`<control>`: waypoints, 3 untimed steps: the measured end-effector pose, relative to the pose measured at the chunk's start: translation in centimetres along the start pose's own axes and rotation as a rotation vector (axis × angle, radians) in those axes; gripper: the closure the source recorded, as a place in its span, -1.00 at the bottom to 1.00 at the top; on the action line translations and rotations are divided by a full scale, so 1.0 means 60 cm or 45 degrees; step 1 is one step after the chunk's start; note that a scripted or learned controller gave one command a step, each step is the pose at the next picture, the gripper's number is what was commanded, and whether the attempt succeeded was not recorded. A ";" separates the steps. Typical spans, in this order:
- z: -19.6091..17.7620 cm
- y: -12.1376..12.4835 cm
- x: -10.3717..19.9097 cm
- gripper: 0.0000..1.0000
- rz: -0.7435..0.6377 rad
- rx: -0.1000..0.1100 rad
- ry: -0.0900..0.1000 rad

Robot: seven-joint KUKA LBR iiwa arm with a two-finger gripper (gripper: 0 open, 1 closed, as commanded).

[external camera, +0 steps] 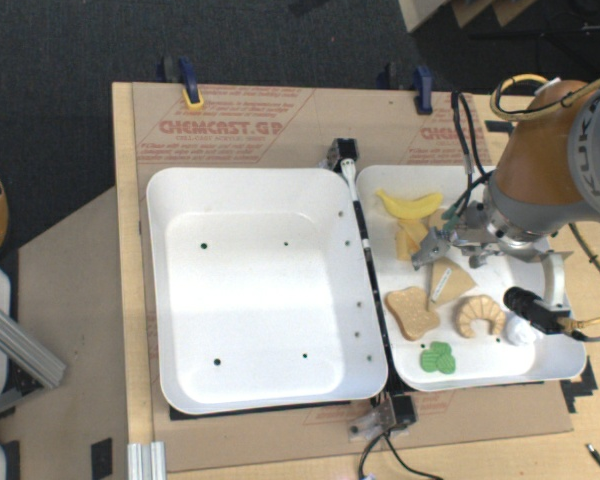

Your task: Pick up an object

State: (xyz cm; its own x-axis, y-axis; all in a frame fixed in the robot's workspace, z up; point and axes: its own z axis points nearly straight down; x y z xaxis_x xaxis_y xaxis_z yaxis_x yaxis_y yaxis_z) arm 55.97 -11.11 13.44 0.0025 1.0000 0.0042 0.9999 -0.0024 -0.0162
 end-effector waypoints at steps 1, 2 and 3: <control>0.082 0.168 0.006 -1.00 -0.011 -0.020 -0.006; 0.059 0.163 0.003 1.00 -0.003 -0.017 -0.006; 0.041 0.112 0.017 1.00 -0.001 -0.016 -0.004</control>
State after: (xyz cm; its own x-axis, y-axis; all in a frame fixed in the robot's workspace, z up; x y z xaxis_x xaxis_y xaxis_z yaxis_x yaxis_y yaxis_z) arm 62.65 -10.11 10.85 0.0015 1.0000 0.0012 1.0000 -0.0015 -0.0036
